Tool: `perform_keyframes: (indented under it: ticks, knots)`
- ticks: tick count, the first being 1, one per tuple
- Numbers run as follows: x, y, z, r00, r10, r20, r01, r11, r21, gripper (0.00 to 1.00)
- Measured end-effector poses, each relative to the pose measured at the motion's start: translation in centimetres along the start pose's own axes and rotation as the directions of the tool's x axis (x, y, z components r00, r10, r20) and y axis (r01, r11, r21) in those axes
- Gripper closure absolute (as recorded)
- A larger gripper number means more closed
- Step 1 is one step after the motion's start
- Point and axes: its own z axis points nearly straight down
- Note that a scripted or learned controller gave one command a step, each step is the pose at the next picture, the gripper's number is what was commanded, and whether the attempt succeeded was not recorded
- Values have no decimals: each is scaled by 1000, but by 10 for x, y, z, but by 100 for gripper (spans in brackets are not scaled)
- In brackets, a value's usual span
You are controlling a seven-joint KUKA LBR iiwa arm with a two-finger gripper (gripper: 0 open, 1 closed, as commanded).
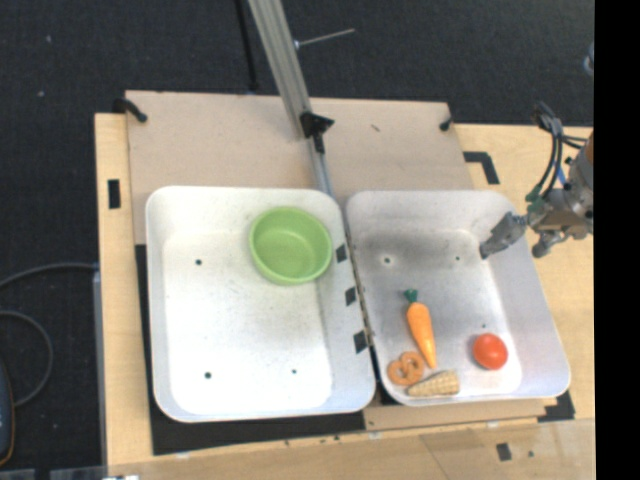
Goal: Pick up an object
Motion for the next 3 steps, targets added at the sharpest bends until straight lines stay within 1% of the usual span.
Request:
perform_keyframes:
  ticks: [1, 2, 3]
  knots:
    - [0, 0, 0, 1000, 0, 0, 0, 1000, 0, 0]
    - [-4, -1, 63, 1000, 4, 0, -4, 1000, 7, 0]
    - [-9, 4, 108, 1000, 5, 1, -5, 1000, 5, 0]
